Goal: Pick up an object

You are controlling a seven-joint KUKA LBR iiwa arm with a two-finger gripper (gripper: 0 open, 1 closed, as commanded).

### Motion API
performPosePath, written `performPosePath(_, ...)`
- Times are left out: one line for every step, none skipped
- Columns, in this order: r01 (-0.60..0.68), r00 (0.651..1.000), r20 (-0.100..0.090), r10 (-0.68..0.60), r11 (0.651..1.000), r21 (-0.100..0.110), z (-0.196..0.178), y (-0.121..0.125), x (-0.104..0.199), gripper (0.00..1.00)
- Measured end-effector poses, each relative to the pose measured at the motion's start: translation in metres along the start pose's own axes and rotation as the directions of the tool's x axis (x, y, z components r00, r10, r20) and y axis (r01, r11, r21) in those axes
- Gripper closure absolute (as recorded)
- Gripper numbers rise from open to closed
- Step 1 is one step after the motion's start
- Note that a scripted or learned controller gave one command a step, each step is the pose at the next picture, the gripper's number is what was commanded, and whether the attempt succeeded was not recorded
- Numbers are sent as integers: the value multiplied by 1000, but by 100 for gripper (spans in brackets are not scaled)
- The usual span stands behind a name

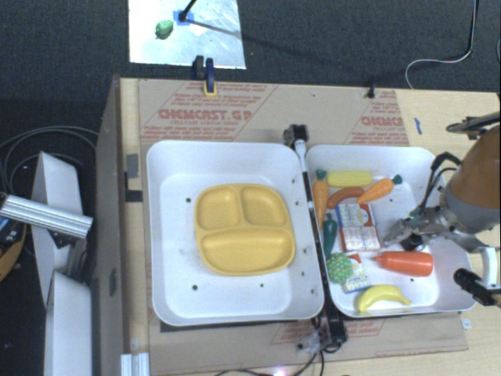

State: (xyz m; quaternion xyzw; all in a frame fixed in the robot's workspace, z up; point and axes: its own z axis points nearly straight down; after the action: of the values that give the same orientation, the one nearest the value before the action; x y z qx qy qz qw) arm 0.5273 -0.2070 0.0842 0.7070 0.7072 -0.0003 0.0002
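- From my remote seat I'm looking down at two white bins side by side. The left bin (168,288) has just a yellow divided plate (243,229) sitting in the middle of it.
- The right bin (448,287) is where all the pickable stuff is, mostly piled along its left half.
- Up top there's a yellow corn-like piece (350,179), with an orange carrot (376,189) just beside it, tilted, and a reddish sausage-looking thing (341,197) under those.
- A long orange piece (319,200) runs along the left wall, with a dark green pepper-ish item (329,231) below it.
- A small printed box or card (359,227) lies in the middle, a green broccoli-type lump (340,268) lower left, another small packet (356,279) touching it.
- A yellow banana (381,296) sits near the front wall; a fat orange-red carrot-shaped piece (406,263) lies flat just above it.
- The arm comes in from the right, and the gripper (415,236) is low in the right bin, right above that orange-red piece and next to the printed box.
- Honestly the fingers are a dark blur, so I can't tell how wide they are, and I don't see anything gripped.
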Motion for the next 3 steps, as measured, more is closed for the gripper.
performPosePath(0,1000,-1,0,1000,-1,0,-41,25,0)
performPosePath(4,1000,-2,-4,1000,-2,0,5,105,0)
performPosePath(3,1000,1,-3,1000,-3,-1,78,57,0)
